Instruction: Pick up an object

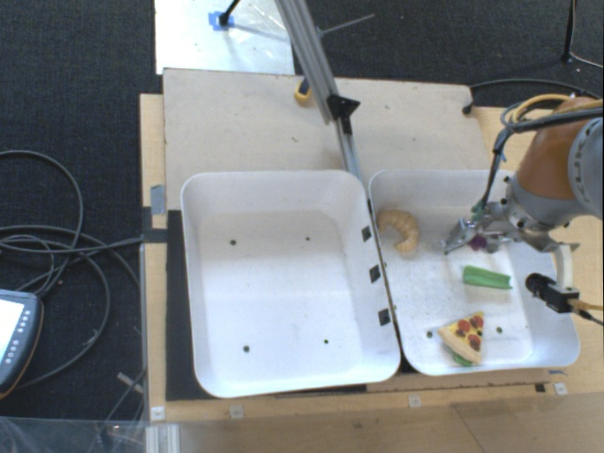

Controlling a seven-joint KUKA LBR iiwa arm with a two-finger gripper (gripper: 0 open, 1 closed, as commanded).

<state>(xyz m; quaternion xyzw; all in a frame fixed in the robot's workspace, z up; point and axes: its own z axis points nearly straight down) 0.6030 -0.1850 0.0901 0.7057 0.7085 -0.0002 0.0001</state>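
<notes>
In the right bin lie a tan croissant near the left wall, a green pod-like piece in the middle and a pizza slice toward the front. My gripper is low over the bin's upper middle, to the right of the croissant and just above the green piece. A small purple object shows right at the gripper's side, partly hidden by it. I cannot make out whether the purple object is held.
The left bin sits beside the right one, separated by a shared wall with black clips. A slanted grey pole crosses above the bins' far edge. Cables lie on the floor at left.
</notes>
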